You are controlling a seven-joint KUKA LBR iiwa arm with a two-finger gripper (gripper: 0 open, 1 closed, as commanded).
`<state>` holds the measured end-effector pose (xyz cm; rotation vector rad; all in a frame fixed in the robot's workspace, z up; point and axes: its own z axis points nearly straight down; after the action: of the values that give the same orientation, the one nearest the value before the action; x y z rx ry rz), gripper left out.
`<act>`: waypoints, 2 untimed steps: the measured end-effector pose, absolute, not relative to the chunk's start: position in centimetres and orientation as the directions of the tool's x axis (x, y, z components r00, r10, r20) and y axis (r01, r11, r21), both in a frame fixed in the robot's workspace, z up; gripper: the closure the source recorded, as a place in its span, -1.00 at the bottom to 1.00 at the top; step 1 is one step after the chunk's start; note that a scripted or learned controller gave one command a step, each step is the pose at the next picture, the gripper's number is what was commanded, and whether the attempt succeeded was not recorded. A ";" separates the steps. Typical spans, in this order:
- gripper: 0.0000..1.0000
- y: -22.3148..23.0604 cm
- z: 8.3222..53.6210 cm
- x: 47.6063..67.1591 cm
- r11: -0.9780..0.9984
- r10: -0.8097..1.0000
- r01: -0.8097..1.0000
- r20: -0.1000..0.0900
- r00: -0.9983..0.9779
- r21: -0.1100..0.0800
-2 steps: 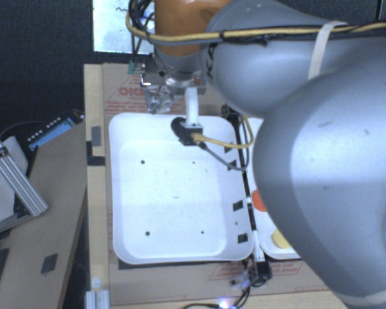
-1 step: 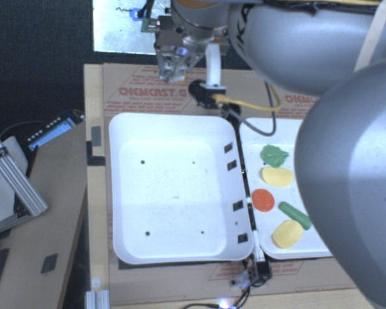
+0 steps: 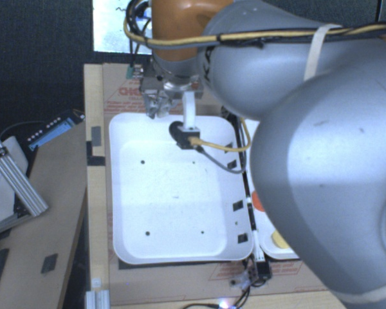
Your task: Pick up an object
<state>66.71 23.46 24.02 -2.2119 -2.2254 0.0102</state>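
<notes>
Where the task stands: not accomplished on this evidence; no object is seen in the tool's keeping, and the lift is yet to be made.
Arm position: arm [image 3: 321, 172] reaches in from the right and covers much of the right side of the scene, its orange band high over the far end of the bins.
Tool position: tool [image 3: 170, 111] hangs at the far edge of the left bin [image 3: 116, 192], low over its rim.
Tool state: cannot tell whether it stands apart or together; a small dark part [image 3: 180, 135] sits just beneath it, joined to a yellow cable [image 3: 219, 148], and reads as fitted equipment rather than a picked item, though that is a judgement.
Left bin contents: a bare white floor with a few small dark spots; no loose object made out beneath the tool.
Task's thing, location: candidates lie in the right bin [image 3: 276, 253], largely hidden by the arm; an orange object [image 3: 257, 203] and a yellow object [image 3: 280, 240] show at its near-left side, well apart from the tool.
Desk: desk [image 3: 96, 237] carries both bins side by side.
Work remaining: judged to be the whole of it, namely bringing the tool over an object, closing on it and raising it.
Risk noted: closing where the tool now hangs would likely take nothing.
</notes>
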 end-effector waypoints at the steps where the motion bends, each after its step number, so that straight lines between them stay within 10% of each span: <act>1: 1.00 23.4 40.2 67.0 0.006 1.000 1.000 0.006 -0.006 0.017; 2: 1.00 23.4 25.4 66.7 0.002 1.000 1.000 -0.003 -0.002 -0.009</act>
<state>66.71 23.41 25.43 -2.2165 -2.2203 0.0128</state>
